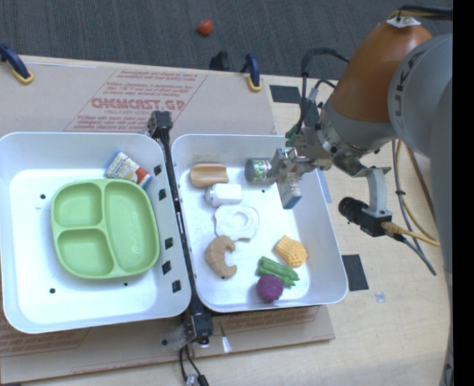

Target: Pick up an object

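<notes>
The big grey arm [397, 79] with its orange band leans in from the right over the counter [365, 296], and its tool [289, 185] hangs low at the upper right corner of the right bin [327, 240]. I cannot tell from where I stand whether the tool is spread or closed, and nothing is plainly caught in it. A small green can [257, 170] lies just beside it, touching or nearly so, which looks to be the thing it is after.

I judge this to be the reach-and-grasp step, not yet a lift. The next move calls for squaring up on the can and closing cleanly; it is round and may roll off toward the bin wall.

The left bin [15, 240] carries a green divided plate [104, 227] and a small packet [124, 166]. In the right bin lie a bread roll [208, 174], a white block [224, 193], a white ring [238, 221], a croissant [221, 256], corn [290, 252], a green pod [278, 269] and a purple piece [269, 289].

Both bins sit on a cardboard sheet [140, 95] clamped at its corners; beyond is dark carpet [100, 14] with a small red thing [206, 27].
</notes>
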